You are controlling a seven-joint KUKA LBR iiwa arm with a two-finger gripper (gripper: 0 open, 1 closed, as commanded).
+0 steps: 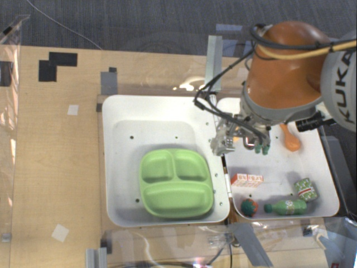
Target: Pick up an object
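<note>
1. Two white bins sit on the worktop (50,166); the left bin (120,149) holds a green divided plate (175,182).
2. Right of that plate, the right bin (329,188) holds a green bottle (286,206), a small can (305,188), a ball (249,206), a carrot (290,138) and a red-and-white packet (247,179).
3. Up and right of the plate, the end effector (245,141) hangs over the bins' shared edge; its grip state cannot be told.

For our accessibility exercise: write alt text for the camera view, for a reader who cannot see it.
A grey and orange robot arm reaches from the right, its gripper hanging over the right bin, which holds a green bottle, a carrot, a small can and a ball. The left bin holds a green divided plate.
</note>
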